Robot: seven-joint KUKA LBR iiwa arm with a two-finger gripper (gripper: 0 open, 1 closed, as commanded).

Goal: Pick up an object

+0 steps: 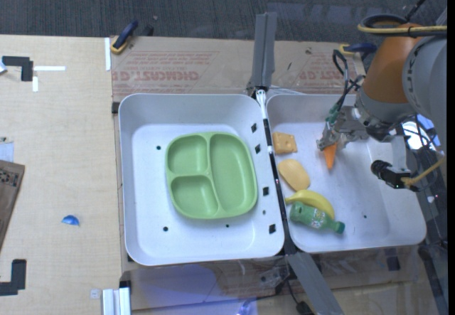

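- The hand (331,141) hangs over the right bin (398,232), toward its far side, clenched on an orange carrot-like piece (329,157) that juts down from between its fingers.
- Left of the hand, well apart, lie an orange wedge (284,142) and a pale yellow slice (294,174).
- Nearer the front lie a banana (311,199) and a green bottle (316,217), touching.
- The left bin (142,185) holds a green divided plate (212,175).
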